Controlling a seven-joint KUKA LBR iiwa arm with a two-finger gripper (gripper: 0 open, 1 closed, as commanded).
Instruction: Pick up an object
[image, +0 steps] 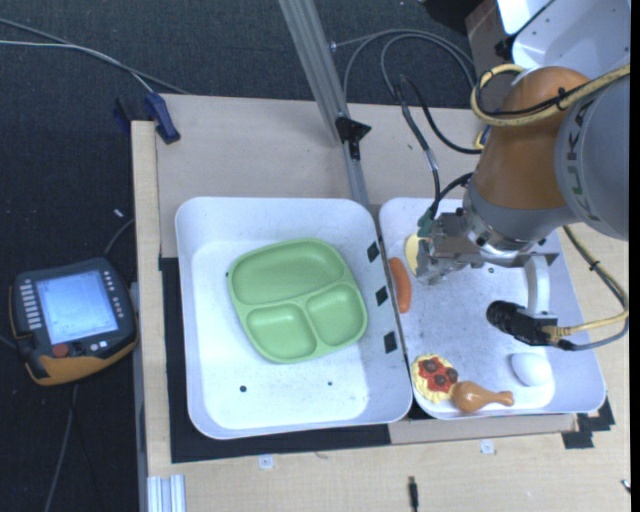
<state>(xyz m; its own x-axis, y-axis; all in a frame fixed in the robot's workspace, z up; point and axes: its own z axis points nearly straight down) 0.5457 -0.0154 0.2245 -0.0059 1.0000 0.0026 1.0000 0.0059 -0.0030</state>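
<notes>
The right white bin (470, 330) holds several toy foods. An orange carrot-like piece (401, 284) lies along its left wall. A yellow item (411, 246) peeks out beside the gripper. A pizza slice (435, 375) and a chicken drumstick (480, 398) rest at the front edge, with a white egg-shaped piece (530, 368) to their right. My gripper (432, 262) hangs low over the bin's back left part, just right of the carrot piece and next to the yellow item. Nothing shows between its fingers.
The left white bin (210, 300) carries a green divided plate (298, 300). A black fitting with a yellow cable (520, 322) lies over the right bin. A metal post (330, 90) rises behind the bins. A teach pendant (70, 318) sits left of the bench.
</notes>
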